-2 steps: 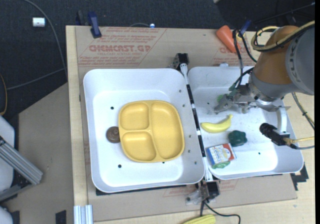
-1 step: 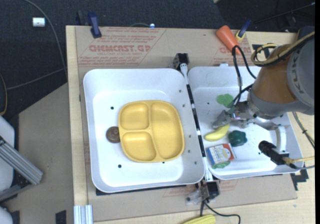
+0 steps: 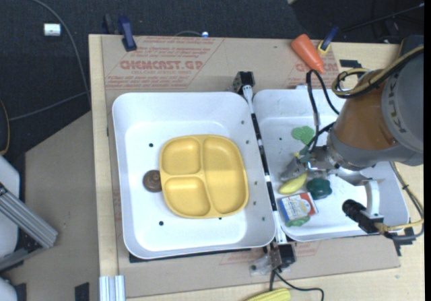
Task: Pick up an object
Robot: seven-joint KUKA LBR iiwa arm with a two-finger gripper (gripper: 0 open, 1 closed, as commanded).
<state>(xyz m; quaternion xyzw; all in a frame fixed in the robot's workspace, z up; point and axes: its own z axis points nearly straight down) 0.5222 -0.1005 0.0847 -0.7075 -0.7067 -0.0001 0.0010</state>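
My gripper (image 3: 300,166) reaches down into the right bin (image 3: 276,110) from the right, its tip low among a small heap of things. A yellow banana-like piece (image 3: 292,185) lies just below the tip. A dark green lump (image 3: 319,188) sits next to it on the right. A small red and white packet (image 3: 297,208) lies at the bin's front. A light green leafy piece (image 3: 303,135) lies behind the gripper. The arm's grey wrist and orange band (image 3: 363,124) cover the right part of this bin.
The left bin (image 3: 135,118) holds a yellow sectioned plate (image 3: 203,176) with a small brown round thing (image 3: 152,180) at its left edge. A black divider rail (image 3: 259,151) runs between the bins. An orange object (image 3: 307,52) and cables lie behind the right bin.
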